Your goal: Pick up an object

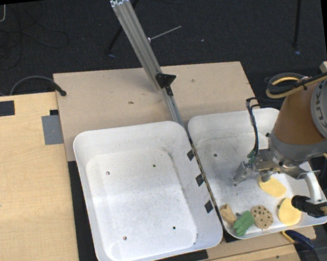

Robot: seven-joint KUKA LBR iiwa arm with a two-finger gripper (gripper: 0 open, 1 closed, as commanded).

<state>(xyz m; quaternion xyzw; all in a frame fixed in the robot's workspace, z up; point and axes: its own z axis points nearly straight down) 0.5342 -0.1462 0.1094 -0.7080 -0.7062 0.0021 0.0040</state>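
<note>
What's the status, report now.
Claw low in right bin, nothing between fingers. Yellow pieces, cookie, green toy lie nearby. Nothing blocking.

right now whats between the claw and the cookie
Bare white bin floor, seen in the camera view. The claw hangs up and left of the cookie; the green toy lies beside the cookie.

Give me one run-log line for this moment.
arm: over right bin | gripper: low above floor, holding nothing | items: green piece, cookie, two yellow slices near front edge | left bin
</note>
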